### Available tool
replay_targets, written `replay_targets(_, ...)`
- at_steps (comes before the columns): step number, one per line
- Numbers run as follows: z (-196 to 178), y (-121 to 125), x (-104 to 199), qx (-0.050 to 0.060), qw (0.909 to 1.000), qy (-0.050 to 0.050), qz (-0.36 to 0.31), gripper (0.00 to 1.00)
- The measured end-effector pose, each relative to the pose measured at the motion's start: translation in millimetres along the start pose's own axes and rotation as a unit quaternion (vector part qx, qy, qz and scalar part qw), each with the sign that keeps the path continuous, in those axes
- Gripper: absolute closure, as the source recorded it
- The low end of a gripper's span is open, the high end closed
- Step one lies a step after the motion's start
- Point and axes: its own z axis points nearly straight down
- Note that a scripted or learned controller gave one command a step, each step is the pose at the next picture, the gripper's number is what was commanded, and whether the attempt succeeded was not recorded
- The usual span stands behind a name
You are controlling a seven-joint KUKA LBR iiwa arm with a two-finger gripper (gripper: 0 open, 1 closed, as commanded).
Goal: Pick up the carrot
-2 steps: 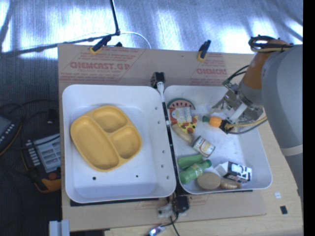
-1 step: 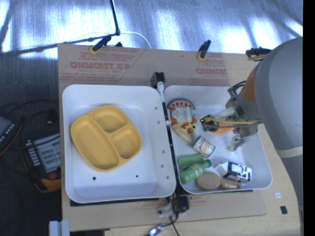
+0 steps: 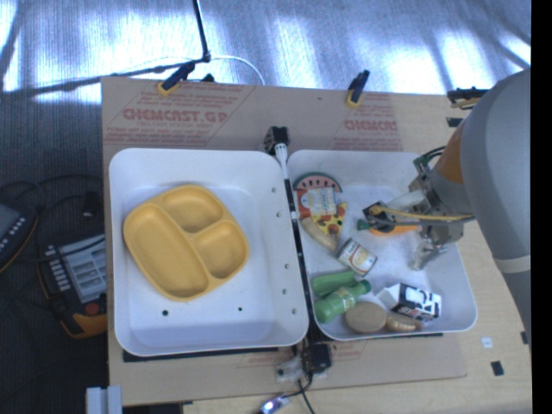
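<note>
The carrot (image 3: 395, 228) is a small orange piece with a green top. It lies in the upper middle of the right bin (image 3: 466, 309), partly covered by the robot's gear. My gripper (image 3: 426, 254) hangs over the right side of that bin, just right of and slightly below the carrot. Nothing shows in its grasp. The grey arm with its orange band reaches in from the right edge.
The right bin also holds a watermelon slice (image 3: 316, 184), a pizza slice (image 3: 329, 225), a small can (image 3: 355, 256), a green bottle (image 3: 339, 294), a brown potato-like piece (image 3: 367, 318) and a black-and-white carton (image 3: 418, 302). A yellow divided plate (image 3: 184, 241) sits in the left bin (image 3: 138, 326).
</note>
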Motion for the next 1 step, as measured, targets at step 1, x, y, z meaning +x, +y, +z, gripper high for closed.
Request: replay_targets(1,2.7,39.0,69.8,0.014,0.9998,-0.012,0.002,0.00)
